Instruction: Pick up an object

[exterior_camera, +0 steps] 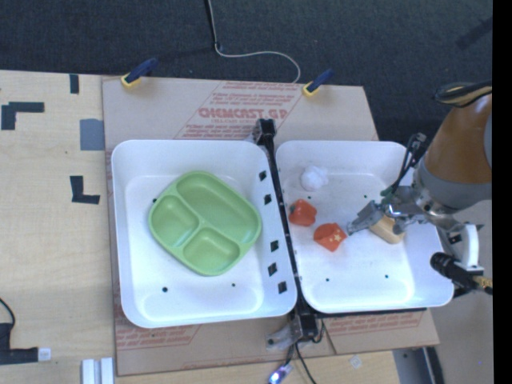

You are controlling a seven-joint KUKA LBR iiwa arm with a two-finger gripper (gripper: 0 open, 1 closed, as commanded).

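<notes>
Nothing has been picked up yet. The gripper [362, 219] is placed beside the red block [329, 236]. Whether it is clenched cannot be told.

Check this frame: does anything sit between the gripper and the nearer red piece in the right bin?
Nothing visible does. The gripper points at the red piece across a short strip of bare bin floor. The tan block lies behind the gripper's tip, toward the arm.
</notes>
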